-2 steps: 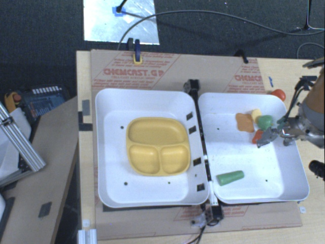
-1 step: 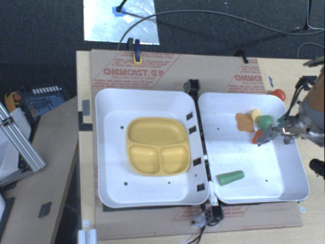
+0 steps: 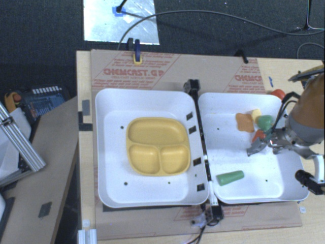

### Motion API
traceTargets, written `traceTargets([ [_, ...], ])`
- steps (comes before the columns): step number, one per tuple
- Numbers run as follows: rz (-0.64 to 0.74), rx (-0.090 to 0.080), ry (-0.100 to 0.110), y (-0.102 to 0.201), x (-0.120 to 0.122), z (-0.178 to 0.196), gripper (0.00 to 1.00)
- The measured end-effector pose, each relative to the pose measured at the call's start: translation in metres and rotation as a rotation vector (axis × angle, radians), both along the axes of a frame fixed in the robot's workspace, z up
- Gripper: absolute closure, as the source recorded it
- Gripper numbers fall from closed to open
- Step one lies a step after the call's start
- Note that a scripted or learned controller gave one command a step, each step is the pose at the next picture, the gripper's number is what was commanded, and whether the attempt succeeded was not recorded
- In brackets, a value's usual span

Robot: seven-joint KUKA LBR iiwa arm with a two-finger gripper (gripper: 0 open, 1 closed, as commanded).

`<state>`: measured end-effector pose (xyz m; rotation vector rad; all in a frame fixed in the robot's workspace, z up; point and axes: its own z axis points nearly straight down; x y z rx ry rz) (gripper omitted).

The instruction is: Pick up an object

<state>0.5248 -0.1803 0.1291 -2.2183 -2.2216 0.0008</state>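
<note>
My gripper [image 3: 257, 147] sits low in the right bin [image 3: 228, 187], reaching in from the right side. Just above it lies a small red piece [image 3: 258, 134]. Beyond that is a cluster of three: an orange piece [image 3: 245, 122], a yellow piece [image 3: 256, 114] and a round green piece [image 3: 264, 121]. A green cylinder [image 3: 230, 177] lies apart near the bin's front, below and left of the gripper. The view shows nothing held in the gripper.
The left bin [image 3: 109, 136] holds a yellow divided plate [image 3: 156, 145]. A black hinge strip [image 3: 199, 136] runs between the bins. The grey arm with its orange band [image 3: 307, 113] covers the right bin's right side. A red object [image 3: 277, 93] sits at the far right rim.
</note>
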Motion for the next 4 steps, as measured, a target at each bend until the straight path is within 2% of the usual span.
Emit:
traceTargets([
  [1,0.000,-0.001,-0.001,0.000,0.000,-0.047,0.00],
  [2,0.000,-0.003,-0.006,0.000,0.002,-0.034,1.00],
  [3,0.000,-0.003,-0.006,-0.009,0.005,0.014,1.00],
  [4,0.004,-0.003,-0.010,-0.001,0.007,0.074,1.00],
])
